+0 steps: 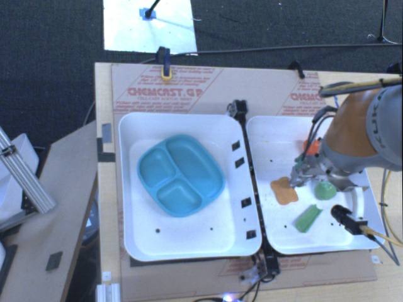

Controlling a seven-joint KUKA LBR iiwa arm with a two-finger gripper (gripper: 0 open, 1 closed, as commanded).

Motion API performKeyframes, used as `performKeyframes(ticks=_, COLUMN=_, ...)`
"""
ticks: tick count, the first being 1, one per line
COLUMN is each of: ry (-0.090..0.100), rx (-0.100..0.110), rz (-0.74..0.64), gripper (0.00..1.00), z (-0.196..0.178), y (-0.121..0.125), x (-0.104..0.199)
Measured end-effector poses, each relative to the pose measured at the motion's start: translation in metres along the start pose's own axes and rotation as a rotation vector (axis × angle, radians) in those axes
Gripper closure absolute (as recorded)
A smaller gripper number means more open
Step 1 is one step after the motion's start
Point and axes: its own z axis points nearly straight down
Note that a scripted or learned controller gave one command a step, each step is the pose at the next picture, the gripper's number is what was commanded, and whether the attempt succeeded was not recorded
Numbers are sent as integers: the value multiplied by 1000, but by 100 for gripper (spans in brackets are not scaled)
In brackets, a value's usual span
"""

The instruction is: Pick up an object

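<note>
I read the bench from left to right. The left bin [135,168] carries a blue divided plate [181,175] near its centre, long axis running from the bin's far-left corner toward its near-right corner. The right bin [267,137] carries the pickable items: an orange flat piece [284,192] near the bin's left edge, a green block [308,219] toward the near edge (long axis slanting from near-left to far-right), and a round green object [325,190] farther right.

The gripper [301,172] sits low over the right bin, just beyond the orange flat piece, which lies to its near-left side, almost touching. I cannot tell how the gripper is set. I see nothing held.

My judgement: the orange flat piece is the nearest candidate; the coming move turns on a short shift toward the bin's near-left.
</note>
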Motion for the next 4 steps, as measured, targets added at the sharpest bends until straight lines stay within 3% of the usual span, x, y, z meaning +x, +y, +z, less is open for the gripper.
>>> performKeyframes(ticks=2, ry=-2, rx=-2, rz=-3, gripper=100, z=-110, y=3, x=-5)
performKeyframes(ticks=4, ry=1, rx=5, rz=-7, gripper=100, z=-116, y=-15, x=97)
